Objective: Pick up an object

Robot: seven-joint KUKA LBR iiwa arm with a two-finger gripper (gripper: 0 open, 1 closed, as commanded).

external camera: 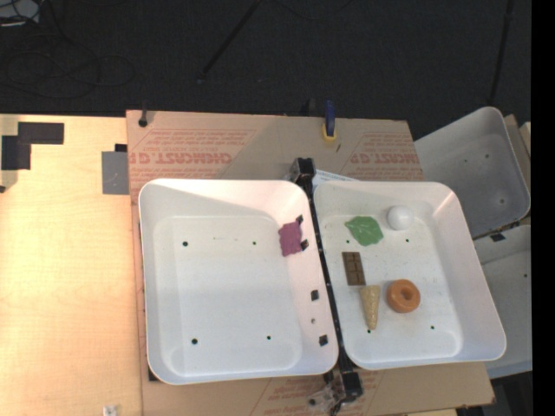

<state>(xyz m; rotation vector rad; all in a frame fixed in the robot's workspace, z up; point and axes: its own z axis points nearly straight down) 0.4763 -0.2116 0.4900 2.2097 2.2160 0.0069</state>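
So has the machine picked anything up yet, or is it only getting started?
Nothing looks picked up yet. The purple piece rests against the left bin's right wall. The green piece, white ball, brown block, cone and orange ring all lie in the right bin. Nothing is in hand. The whole pick is left: reaching in, closing on one object and lifting it.

1. Two white bins: the left bin [173, 354] and the right bin [460, 336].
2. One purple piece [290, 238] in the left bin.
3. Five things in the right bin: one green piece [364, 230], one white ball [399, 217], one brown bar [353, 268], one orange ring [403, 295], one tan cone [371, 307].
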